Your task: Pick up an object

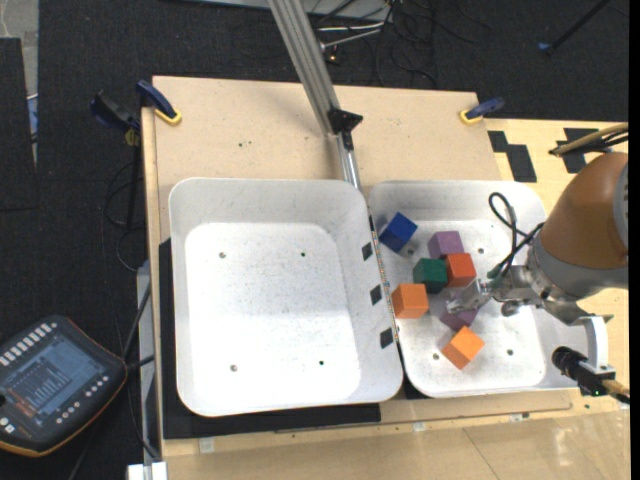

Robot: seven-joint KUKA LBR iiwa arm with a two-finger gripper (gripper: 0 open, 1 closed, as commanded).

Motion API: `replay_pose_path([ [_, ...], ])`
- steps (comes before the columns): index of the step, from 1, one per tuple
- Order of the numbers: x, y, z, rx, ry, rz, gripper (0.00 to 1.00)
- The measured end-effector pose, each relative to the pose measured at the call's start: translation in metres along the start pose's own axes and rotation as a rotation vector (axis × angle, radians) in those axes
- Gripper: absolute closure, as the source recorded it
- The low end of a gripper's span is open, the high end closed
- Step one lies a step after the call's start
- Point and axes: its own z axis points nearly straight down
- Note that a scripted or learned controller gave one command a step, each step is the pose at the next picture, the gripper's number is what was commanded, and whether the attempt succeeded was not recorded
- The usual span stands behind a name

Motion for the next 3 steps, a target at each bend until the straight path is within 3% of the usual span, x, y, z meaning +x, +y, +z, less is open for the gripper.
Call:
replay_pose_path([
  [1, 0.000, 0.002, -0.010, -0.006, -0.001, 0.002, 1.00],
  [2, 0.000, 0.009, -0.073, 0.009, 0.001, -0.001, 1.00],
  [3, 0.000, 0.011, -0.100, 0.011, 0.001, -0.001, 1.00],
])
